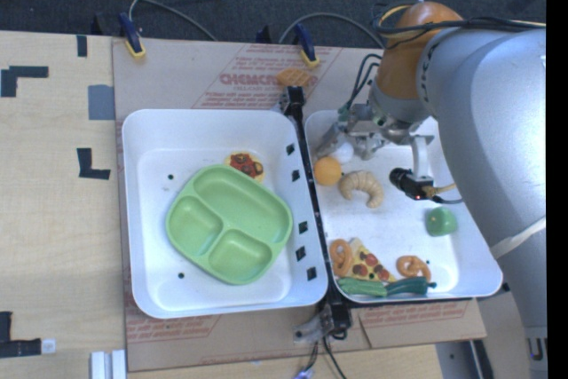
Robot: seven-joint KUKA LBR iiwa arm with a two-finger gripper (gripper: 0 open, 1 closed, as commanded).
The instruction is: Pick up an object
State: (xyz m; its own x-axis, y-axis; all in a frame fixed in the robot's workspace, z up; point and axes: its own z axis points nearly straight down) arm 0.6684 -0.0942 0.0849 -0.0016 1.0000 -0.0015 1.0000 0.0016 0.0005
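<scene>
My gripper (344, 145) hangs over the far left part of the right bin (461, 275). It is open, with nothing between its fingers. Just below it lie an orange ball (327, 170) and a tan croissant (365, 185), side by side. A green lump (440, 222) sits further right, near the arm. Along the bin's front edge are a pizza slice (355, 260), a pretzel (412, 265) and a green pea pod (387, 286).
The left bin (142, 191) holds a green divided plate (229, 224) and a small red-and-yellow toy (245, 163) behind it. A black divider (304, 191) runs between the bins. The grey arm (484, 102) covers the right bin's far right side.
</scene>
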